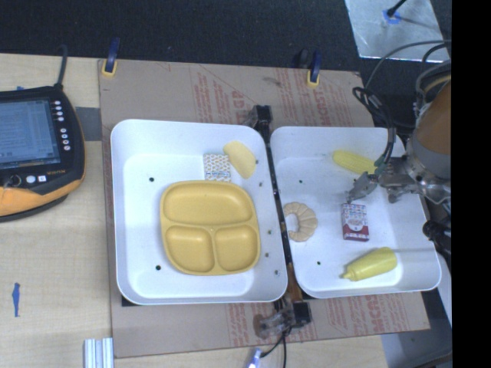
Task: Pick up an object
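The right bin (322, 278) holds a red and white small box (355, 222), a yellow squeeze bottle (370, 264) lying on its side, a beige ring (299, 221) at its left edge, and a yellow banana-like piece (353, 160) near the back. My gripper (377, 190) reaches in from the right and hovers just above and behind the small box. Its two fingers are spread apart, open, with nothing between them. One fingertip (358, 192) sits right over the box's top edge.
The left bin (130, 274) holds a yellow divided plate (209, 226), a pale yellow piece (240, 158) and a small patterned packet (217, 167). A tablet (31, 148) lies left of the bins. Cables (383, 83) hang at the back right.
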Available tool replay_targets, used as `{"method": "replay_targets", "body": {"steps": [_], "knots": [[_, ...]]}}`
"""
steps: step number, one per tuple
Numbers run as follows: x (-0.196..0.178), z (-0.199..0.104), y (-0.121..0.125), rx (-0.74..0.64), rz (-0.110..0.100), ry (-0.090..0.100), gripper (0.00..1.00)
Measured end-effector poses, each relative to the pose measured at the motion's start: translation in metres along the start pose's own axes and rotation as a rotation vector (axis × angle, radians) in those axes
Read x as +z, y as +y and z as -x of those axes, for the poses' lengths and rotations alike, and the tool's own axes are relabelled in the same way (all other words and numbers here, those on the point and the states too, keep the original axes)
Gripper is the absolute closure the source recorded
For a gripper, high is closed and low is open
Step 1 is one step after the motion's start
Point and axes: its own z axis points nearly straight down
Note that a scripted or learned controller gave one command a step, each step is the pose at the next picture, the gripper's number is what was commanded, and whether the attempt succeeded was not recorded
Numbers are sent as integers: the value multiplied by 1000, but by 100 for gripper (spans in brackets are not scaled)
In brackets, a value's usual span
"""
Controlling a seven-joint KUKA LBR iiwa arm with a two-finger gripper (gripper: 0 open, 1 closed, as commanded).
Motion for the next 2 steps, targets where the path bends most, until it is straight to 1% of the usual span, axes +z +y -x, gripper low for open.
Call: {"method": "replay_targets", "body": {"steps": [1,2], "knots": [[47,5,5,-2,0,1,0],[36,6,5,-6,-1,-1,100]]}}
